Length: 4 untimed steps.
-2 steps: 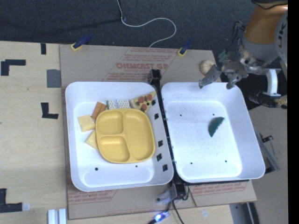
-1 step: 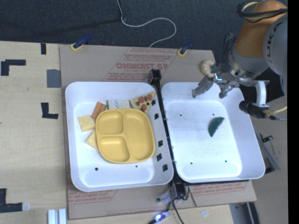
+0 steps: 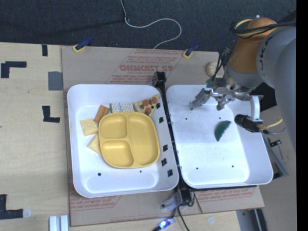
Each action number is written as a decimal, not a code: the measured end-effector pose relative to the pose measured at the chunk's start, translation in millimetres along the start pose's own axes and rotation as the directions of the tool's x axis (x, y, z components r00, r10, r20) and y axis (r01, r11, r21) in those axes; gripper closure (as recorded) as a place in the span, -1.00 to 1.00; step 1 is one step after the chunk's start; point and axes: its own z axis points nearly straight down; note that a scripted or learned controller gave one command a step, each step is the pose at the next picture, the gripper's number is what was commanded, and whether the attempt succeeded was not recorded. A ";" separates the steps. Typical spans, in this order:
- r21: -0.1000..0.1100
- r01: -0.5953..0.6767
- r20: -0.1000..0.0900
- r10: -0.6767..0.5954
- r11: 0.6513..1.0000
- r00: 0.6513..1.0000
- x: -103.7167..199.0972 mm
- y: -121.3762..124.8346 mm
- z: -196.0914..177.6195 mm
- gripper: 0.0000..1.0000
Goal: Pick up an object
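Note:
A small dark green object (image 3: 222,129) lies on the floor of the right bin (image 3: 211,170), toward its right side. My gripper (image 3: 208,103) hangs over the back part of that bin, up and to the left of the green object and apart from it. Its two fingers (image 3: 195,103) are spread open and hold nothing. In the left bin (image 3: 82,177) a yellow divided plate (image 3: 129,139) sits among several small flat food-like pieces, among them a tan square (image 3: 88,126), an orange-brown strip (image 3: 101,113) and a pizza-like slice (image 3: 149,103).
A small beige ball (image 3: 211,69) rests on the cardboard behind the right bin, close to the arm's orange band (image 3: 248,52). A black divider (image 3: 166,129) runs between the two bins. A white cable (image 3: 154,25) loops across the dark surface at the back.

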 end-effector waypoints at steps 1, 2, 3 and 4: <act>0.000 0.000 0.000 0.000 1.000 1.000 0.6 1.9 64.8 -1.00; -0.004 0.000 0.001 0.000 1.000 1.000 1.2 1.7 72.0 -1.00; -0.005 0.001 0.001 -0.001 1.000 1.000 1.8 2.1 61.1 1.00; -0.010 0.000 0.000 0.000 1.000 1.000 4.9 3.4 -1.4 1.00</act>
